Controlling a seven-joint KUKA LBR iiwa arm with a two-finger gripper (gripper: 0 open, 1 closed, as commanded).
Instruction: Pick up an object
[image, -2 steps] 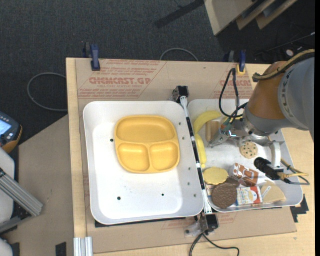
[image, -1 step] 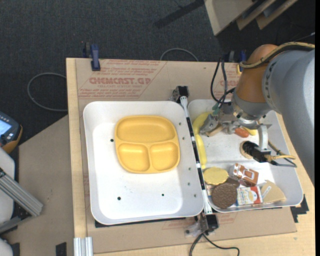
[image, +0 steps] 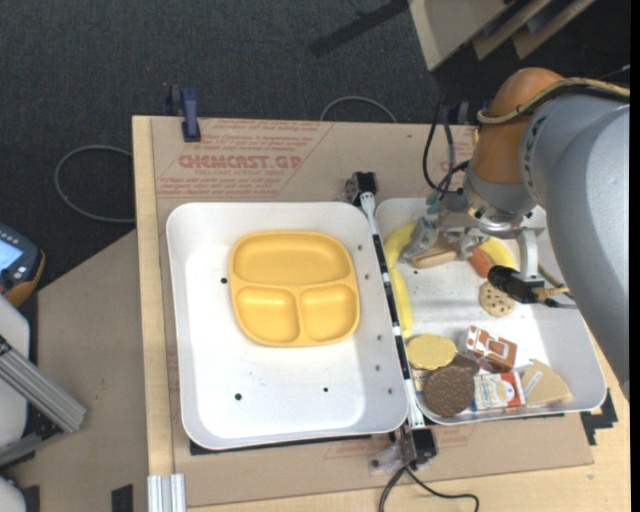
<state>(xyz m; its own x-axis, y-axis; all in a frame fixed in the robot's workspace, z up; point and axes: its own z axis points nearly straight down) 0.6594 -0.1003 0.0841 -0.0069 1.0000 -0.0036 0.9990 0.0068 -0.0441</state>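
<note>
Grey metal with an orange band above, reaching in from the right: gripper (image: 437, 238) set low in the far left corner of the right bin (image: 590, 395). Cannot tell whether clenched or released, nor whether anything is caught. Looks like the approach-and-descend step, with no lift shown yet.

Directly below the tool, touching or just beside it, a tan wedge (image: 436, 259), the likeliest target. Next move, by this reading: close squarely on the wedge, then rise straight up, clear of the bin wall.

Crowding on both sides. Just left, along the wall, a yellow banana (image: 398, 246), near enough to be nudged or pinched along with the wedge. Just right, an orange-red piece (image: 482, 261), and beyond it a speckled cookie (image: 493, 298).

Well apart at the near end: a yellow disc (image: 432, 350), a brown round biscuit (image: 449, 390), a red-and-white carton (image: 490, 347).

Across the divide, the left bin (image: 190, 300) with a yellow divided plate (image: 295, 285), out of the way.
</note>
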